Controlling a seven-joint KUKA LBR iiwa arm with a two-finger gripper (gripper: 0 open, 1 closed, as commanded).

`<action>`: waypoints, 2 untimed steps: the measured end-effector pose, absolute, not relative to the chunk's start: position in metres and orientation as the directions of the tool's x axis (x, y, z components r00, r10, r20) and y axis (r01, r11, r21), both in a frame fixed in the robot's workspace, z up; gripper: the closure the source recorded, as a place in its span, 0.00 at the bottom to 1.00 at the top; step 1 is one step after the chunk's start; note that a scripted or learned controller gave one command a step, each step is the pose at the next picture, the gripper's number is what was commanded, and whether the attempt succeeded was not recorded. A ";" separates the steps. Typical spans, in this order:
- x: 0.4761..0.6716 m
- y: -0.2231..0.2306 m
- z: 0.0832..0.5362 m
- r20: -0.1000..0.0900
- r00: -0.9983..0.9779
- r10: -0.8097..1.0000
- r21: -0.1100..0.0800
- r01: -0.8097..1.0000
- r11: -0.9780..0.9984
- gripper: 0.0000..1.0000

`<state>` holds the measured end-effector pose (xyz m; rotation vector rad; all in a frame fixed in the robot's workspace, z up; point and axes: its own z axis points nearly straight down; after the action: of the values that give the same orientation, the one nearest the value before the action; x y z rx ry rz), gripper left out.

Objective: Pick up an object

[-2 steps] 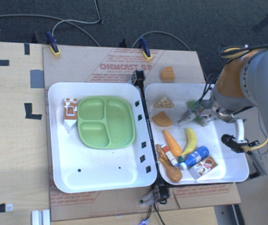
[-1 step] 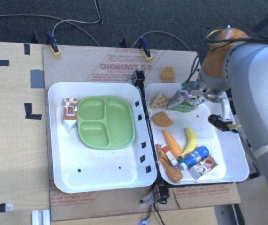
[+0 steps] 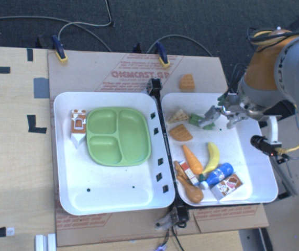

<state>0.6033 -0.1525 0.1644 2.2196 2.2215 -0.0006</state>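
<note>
1. The arm (image 3: 275, 67) is seen entering from the right, grey with an orange band above the wrist, over the upper part of the right bin (image 3: 254, 192).
2. The claw (image 3: 221, 116) is positioned low over the right bin's upper area; its two fingers are spread apart, and nothing is seen between them.
3. A small green object (image 3: 195, 120) is found just left of the claw's left finger; contact cannot be told.
4. A tan wedge-shaped piece (image 3: 178, 115) is seen beside the green object, near the bin's left wall, with a round brown item (image 3: 180, 133) just below it.
5. Lower in the right bin, a carrot (image 3: 192, 160), a banana (image 3: 212, 156), a blue bottle (image 3: 216, 174), a small brown-and-white carton (image 3: 226, 186) and a brown elongated item (image 3: 188, 187) are clustered together.
6. The left bin (image 3: 107, 197) is occupied by a green divided plate (image 3: 119, 136), with a small orange-and-white box (image 3: 78, 127) touching its left edge.
7. An orange block (image 3: 187, 82) is placed on the cardboard counter (image 3: 123, 72) above the right bin, outside it.
8. Two clamps (image 3: 60, 50) are seen at the cardboard's top edge.
</note>
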 end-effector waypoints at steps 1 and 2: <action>0.575 -0.148 0.086 0.000 -0.001 1.000 0.002 1.000 0.001 0.00; 0.576 -0.149 0.097 -0.005 0.000 1.000 0.006 1.000 0.000 1.00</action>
<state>0.5763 -0.1494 0.0969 2.2153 2.2163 0.0017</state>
